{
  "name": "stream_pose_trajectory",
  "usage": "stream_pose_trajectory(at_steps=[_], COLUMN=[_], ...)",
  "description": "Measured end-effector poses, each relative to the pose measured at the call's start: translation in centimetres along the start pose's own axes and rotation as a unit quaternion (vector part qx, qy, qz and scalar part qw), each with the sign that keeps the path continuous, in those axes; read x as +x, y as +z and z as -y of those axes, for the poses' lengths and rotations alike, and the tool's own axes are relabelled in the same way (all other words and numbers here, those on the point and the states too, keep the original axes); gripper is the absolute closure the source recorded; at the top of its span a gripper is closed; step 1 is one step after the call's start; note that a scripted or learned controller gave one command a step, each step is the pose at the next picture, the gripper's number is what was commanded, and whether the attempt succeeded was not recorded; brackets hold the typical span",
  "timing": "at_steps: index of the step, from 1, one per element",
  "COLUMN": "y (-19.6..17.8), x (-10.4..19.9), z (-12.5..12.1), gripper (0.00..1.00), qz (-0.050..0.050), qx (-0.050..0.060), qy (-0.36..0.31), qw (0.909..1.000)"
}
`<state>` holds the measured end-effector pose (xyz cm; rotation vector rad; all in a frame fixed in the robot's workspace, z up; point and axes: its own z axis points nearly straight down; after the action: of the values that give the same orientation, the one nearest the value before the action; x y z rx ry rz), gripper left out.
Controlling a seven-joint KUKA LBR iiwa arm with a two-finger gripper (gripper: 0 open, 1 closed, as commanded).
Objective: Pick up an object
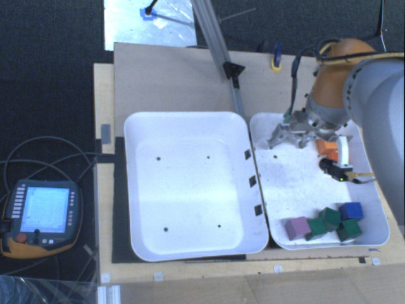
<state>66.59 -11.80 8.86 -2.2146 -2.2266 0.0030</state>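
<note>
the small orange block [326, 147] sits at about two o'clock in the right-hand shallow white plastic bin [288, 189], partly tucked under the wrist of the grey arm with the orange band [354, 75]. it is the nearest candidate for the pick, though part of it is hidden, so its shape and long axis are not readable. the two-finger metal gripper [291, 135] hangs over the top of the same bin, toward twelve o'clock, and the orange block lies just beside it at roughly four o'clock from its tip. whether the fingers are spread or pressed together cannot be told from this slant, and nothing can be seen pinched there.

further out, at five o'clock in the bin, a cluster of small blocks crowds the near corner: a pink cube [295, 227], a dark green block [314, 228] touching it, a second green block [330, 218], a blue cube [351, 210] and a third green block [348, 230]. these lie well apart from the gripper, toward five o'clock of it; reaching them would likely mean a longer travel and a tighter squeeze between neighbours.

the left-hand shallow white bin [190, 182] lies at nine o'clock of the gripper.
</note>
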Motion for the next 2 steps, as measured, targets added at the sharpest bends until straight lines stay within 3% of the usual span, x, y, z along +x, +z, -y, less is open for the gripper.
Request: stream_pose_trajectory(at_steps=[1, 2], y=[-1.4, -7.3], x=[0.0, -0.8], z=[-0.2, -1.0], gripper=[1.0, 1.0], qz=[0.001, 0.001], qx=[-0.004, -0.006], qy=[-0.001, 0.001], qw=[1.0, 1.0])
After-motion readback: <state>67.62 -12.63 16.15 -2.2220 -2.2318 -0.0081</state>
